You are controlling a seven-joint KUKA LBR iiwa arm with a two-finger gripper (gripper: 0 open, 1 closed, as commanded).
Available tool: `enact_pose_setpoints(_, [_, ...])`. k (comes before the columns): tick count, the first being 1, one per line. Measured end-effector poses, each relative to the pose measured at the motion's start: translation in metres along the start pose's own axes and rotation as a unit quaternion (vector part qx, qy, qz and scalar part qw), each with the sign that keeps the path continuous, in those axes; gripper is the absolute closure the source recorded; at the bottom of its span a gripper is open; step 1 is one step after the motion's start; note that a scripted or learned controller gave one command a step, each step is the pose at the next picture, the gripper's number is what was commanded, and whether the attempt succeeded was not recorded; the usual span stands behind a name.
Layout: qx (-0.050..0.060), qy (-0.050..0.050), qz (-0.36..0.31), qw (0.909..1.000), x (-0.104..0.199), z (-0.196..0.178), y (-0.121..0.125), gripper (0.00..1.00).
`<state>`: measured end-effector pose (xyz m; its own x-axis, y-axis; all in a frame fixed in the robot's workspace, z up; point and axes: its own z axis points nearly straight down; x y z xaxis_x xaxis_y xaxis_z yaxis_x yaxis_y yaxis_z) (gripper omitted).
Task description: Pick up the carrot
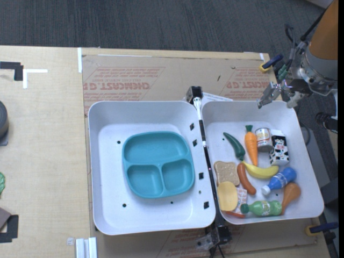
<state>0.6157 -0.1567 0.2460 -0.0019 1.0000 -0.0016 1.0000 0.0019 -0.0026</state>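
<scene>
The carrot (251, 145) is orange with a green top and lies lengthwise in the upper middle of the right bin (303, 144). A green pepper (235, 145) lies on its left, a small can (263, 138) on its right, and a banana (260, 171) just below its tip. My gripper (278, 101) hangs over the bin's far right corner, above and to the right of the carrot and well apart from it. Its fingers (265, 98) are spread open with nothing between them.
The right bin also holds a cow-print carton (278, 149), bread slice (227, 172), sausage (246, 179), blue bottle (279, 179), green bottle (263, 208) and other toy food. A teal divided plate (157, 164) sits in the left bin (102, 144).
</scene>
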Motion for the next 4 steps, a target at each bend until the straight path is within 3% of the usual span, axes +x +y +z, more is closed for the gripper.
enact_pose_setpoints(1, [0.001,0.001,0.091,0.9959,0.030,0.150,0.018,0.00])
enact_pose_setpoints(2, [0.000,0.001,0.034,0.9994,0.050,0.154,-0.056,0.00])
enact_pose_setpoints(3, [-0.001,0.000,0.036,0.9993,0.048,0.144,-0.055,1.00])
enact_pose_setpoints(4, [-0.001,0.000,-0.061,0.9982,0.136,0.054,-0.037,1.00])
